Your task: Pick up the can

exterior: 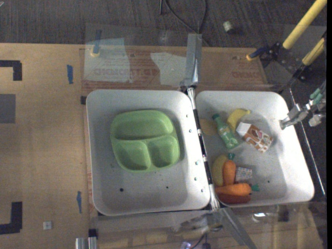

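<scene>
The can is small with a pale, reddish-printed label. It lies in the right bin near the front, wedged between an orange toy vegetable and a carrot. My gripper hangs over the right bin's far right rim, well apart from the can and up-right of it, with nothing seen in it.
The right bin also holds a green bottle, a yellow fruit, a small carton and a yellow piece. A green divided plate sits in the left bin. Yellow-handled clamps stand at the back right.
</scene>
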Tool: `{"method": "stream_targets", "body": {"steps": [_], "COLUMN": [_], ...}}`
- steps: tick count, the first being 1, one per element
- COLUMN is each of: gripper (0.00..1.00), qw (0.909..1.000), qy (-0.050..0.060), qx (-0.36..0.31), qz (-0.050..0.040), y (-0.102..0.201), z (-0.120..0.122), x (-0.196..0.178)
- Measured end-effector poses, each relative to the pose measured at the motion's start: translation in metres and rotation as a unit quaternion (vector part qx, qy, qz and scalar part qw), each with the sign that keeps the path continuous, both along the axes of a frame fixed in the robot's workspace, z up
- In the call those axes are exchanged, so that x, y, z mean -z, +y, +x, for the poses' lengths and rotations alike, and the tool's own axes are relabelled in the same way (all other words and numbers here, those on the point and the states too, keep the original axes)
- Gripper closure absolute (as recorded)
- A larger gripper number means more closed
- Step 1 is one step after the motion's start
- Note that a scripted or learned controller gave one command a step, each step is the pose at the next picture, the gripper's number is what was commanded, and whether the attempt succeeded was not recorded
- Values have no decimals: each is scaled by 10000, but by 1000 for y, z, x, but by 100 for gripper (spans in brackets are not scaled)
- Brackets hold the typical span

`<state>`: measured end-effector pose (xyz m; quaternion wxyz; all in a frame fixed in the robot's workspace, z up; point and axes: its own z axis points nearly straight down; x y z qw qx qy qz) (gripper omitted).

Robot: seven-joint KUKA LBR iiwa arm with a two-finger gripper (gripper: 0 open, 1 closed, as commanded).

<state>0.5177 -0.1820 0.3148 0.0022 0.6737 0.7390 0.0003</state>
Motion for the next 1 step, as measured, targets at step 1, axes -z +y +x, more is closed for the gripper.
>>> {"method": "stream_targets", "body": {"steps": [1], "gripper": [0], "qw": [10000], "qy": [22], "qx": [-51], "qz": [15], "y": [29], "z": [7], "x": [148]}}
